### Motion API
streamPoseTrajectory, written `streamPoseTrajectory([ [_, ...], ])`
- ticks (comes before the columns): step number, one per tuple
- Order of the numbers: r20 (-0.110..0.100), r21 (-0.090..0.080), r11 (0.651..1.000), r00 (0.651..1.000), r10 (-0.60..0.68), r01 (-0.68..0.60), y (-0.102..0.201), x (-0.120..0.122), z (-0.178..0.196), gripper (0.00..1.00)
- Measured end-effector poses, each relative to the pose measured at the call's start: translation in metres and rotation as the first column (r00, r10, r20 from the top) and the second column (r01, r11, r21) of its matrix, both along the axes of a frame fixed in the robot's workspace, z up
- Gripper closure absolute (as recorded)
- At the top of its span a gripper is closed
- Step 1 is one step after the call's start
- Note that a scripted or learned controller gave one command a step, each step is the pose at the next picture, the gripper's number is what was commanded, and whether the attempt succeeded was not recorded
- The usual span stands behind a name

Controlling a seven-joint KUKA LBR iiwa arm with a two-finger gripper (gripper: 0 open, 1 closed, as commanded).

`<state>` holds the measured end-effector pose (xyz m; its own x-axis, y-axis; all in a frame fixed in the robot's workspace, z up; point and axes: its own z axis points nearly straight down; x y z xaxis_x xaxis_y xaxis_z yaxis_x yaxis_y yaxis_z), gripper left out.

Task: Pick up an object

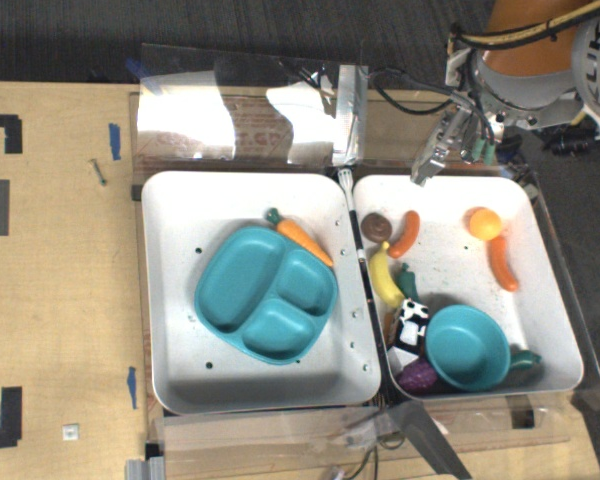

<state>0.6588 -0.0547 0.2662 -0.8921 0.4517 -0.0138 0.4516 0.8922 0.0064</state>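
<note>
Uppermost, and so nearest the lens, is my arm [540, 28]: its orange band and grey wrist enter from the upper right, tilted down and leftward. My gripper [435, 158] hangs over the back rim of the right bin [555, 288]. Whether my jaws are parted or closed I cannot tell; nothing is seen between them. Nearest below lie a toy sausage [407, 233] and, just beside it, a brown round piece [377, 227]. Further along the left wall are a banana [385, 278] and a black-and-white toy cow [412, 320], and in the front corner a teal cup [467, 346]. A yellow-orange fruit [485, 223] and a second orange sausage [503, 265] sit towards the right wall. The left bin [170, 268] holds a teal divided plate [268, 290] with a carrot [302, 240] touching its back edge. The near toy sausage is the likely candidate. It is probably light, stiff, smooth plastic and apt to roll, so it is best taken across its narrow middle, with the jaws set square to its length.
</note>
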Motion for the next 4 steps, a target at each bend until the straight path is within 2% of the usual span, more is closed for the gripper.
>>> streamPoseTrajectory([
  [1, -0.012, 0.002, 0.999, 0.999, 0.037, -0.037, 0.046, 0.000, -0.015, 1.00],
  [2, -0.006, -0.001, 0.977, 0.977, 0.214, -0.214, 0.060, -0.003, 0.001, 1.00],
  [3, -0.007, -0.001, 0.977, 0.977, 0.214, -0.214, 0.060, -0.003, 0.001, 0.00],
  [4, -0.016, 0.001, 1.000, 1.000, 0.016, -0.016, 0.038, -0.087, -0.083, 0.00],
])
